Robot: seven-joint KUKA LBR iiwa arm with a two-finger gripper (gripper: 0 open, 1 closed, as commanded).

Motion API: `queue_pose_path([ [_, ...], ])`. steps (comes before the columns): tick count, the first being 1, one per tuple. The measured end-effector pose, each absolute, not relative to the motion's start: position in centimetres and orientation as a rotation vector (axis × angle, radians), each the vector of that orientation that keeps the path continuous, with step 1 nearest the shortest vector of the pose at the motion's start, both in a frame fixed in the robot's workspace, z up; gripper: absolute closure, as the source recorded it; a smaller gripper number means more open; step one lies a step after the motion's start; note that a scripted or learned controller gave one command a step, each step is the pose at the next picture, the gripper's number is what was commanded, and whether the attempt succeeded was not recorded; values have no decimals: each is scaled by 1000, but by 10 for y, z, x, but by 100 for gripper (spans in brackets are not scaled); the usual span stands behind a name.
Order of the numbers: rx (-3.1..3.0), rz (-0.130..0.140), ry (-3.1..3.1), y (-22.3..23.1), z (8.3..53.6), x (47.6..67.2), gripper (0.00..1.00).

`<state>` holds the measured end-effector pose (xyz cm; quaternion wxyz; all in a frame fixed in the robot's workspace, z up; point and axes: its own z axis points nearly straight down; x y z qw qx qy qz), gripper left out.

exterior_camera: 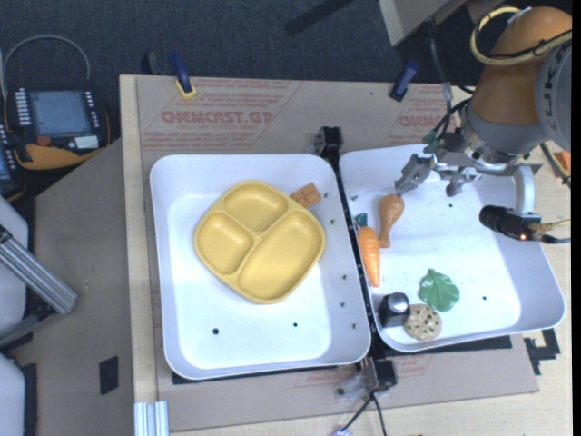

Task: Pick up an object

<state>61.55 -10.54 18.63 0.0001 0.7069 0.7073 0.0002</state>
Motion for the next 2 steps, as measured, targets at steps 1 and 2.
queue_pose_path([
  [1, 2228, -7, 2224, -114, 133, 608, 0],
  [2, 2219, -1, 2219, -114, 86, 610, 0],
])
